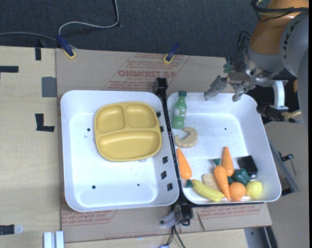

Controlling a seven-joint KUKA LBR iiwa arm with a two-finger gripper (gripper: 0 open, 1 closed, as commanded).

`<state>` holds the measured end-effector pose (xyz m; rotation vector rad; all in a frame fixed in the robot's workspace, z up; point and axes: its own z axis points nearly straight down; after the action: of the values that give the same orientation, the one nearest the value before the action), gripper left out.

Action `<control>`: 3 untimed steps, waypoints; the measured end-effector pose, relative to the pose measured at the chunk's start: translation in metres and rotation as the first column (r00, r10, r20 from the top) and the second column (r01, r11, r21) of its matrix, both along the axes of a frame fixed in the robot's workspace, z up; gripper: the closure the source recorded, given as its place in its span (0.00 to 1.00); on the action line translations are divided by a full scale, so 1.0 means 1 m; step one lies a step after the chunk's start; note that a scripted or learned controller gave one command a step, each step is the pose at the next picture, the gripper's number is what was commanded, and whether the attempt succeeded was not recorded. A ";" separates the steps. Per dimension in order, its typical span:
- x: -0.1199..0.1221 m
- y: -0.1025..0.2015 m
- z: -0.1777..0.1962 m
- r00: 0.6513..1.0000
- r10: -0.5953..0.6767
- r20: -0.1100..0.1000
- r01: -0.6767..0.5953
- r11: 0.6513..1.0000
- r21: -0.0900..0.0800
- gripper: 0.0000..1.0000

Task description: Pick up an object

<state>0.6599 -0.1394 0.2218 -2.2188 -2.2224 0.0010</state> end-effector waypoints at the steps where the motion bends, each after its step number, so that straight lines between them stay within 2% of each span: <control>1: 0.007 -0.014 -0.093 1.000 -0.001 -0.003 0.001 1.000 -0.001 0.00; 2: -0.079 -0.021 -0.135 1.000 -0.002 0.002 0.002 1.000 -0.001 0.00; 3: -0.079 -0.023 -0.125 1.000 -0.002 0.007 0.002 1.000 -0.004 1.00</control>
<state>0.5814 -0.1620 0.0964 -2.2264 -2.2257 -0.0014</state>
